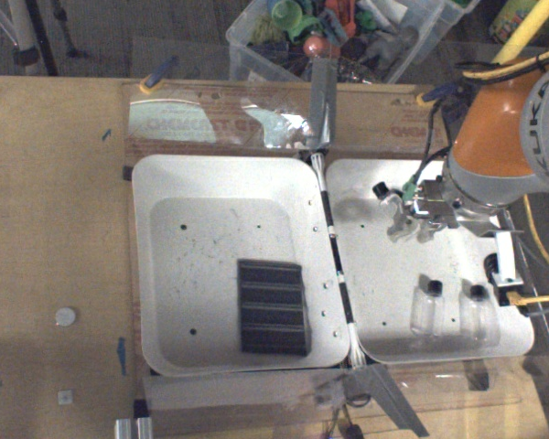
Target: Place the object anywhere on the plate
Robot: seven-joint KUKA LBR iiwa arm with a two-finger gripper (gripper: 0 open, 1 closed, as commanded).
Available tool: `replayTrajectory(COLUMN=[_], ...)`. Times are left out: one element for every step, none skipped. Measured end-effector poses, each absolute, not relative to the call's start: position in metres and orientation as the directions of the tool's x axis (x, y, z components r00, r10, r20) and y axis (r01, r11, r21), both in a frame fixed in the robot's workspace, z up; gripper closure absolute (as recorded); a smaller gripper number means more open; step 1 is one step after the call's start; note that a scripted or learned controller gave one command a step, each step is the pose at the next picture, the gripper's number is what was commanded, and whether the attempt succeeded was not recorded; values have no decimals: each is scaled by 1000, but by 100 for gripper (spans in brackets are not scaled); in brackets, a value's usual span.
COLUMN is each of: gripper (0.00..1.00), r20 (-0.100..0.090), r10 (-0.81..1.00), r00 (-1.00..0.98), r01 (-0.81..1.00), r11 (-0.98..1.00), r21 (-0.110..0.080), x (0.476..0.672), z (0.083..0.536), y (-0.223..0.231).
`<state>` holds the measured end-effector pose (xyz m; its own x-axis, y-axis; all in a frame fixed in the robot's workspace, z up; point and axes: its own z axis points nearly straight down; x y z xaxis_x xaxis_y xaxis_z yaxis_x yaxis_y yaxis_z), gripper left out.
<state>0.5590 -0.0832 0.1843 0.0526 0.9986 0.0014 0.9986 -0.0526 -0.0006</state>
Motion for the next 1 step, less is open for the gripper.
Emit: replayTrajectory(gripper=[100], r20=[1], r10=[996], r00=[93], r01=[996], r11=[-93], r21=[-3], x=[529], z=[221], y=[-1])
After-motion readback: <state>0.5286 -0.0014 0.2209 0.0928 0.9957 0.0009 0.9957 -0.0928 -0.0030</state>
